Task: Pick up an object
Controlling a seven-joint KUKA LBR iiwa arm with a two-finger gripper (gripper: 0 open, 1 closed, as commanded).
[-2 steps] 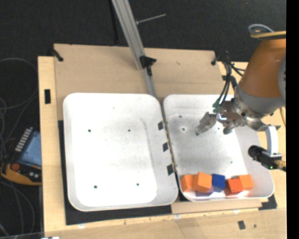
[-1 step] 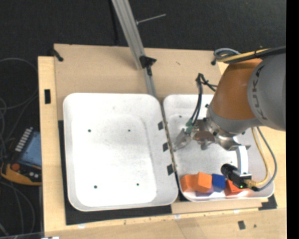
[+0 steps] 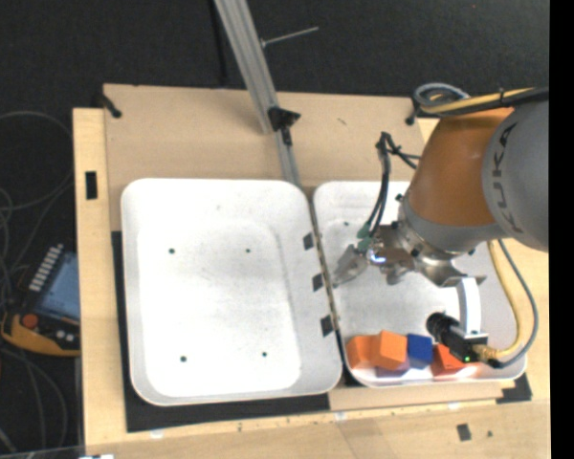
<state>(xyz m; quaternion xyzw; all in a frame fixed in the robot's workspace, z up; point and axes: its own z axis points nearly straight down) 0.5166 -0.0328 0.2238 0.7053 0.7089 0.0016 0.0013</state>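
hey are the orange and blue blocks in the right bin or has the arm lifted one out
In the bin. The orange blocks and blue block lie along the right bin's near edge; the gripper hangs above the bin floor, apart from them.

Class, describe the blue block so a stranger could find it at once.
Start at the right-hand bin of the two white bins, under the arm. Along its near edge sits a short row of blocks. The blue block is the sole blue one, flanked by a larger orange block on one side and a smaller orange block on the other.
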